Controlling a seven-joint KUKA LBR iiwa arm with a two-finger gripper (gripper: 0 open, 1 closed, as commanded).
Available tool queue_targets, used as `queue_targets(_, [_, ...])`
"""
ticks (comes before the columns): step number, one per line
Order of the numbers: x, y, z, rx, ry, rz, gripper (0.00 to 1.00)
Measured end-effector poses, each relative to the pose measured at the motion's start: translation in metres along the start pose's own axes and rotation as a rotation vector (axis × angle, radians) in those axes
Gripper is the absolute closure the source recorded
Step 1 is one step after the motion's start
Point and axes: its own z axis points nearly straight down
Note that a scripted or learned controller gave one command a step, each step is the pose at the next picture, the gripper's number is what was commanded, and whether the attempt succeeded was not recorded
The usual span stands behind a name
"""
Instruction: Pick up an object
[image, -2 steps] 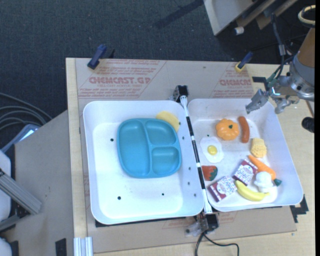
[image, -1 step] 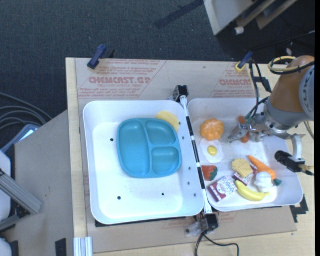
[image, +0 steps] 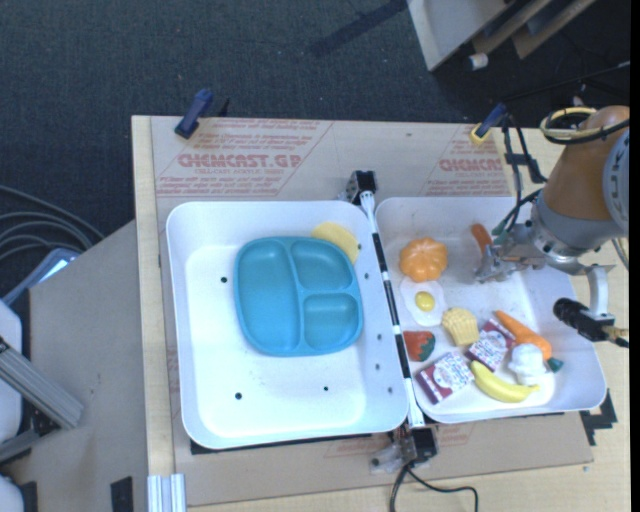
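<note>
Nearest in the right white bin (image: 590, 390): yellow plastic banana (image: 500, 385), red packets (image: 445, 375), orange carrot (image: 522, 330). Farther back, round orange fruit (image: 423, 258), untouched. Beyond, gripper (image: 492, 262) low over bin floor beside small red piece (image: 481, 236); grip state indiscernible.

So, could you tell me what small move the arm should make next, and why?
Probably a short shift left and down toward the orange. The gripper sits low in the right bin on bare floor, with nothing seen between its fingers, and the orange lies close by, apart from the other toys.
</note>
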Motion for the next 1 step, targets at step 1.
queue_targets(1, [0.0001,0.0000,0.0001,0.000,0.000,0.000,0.00])
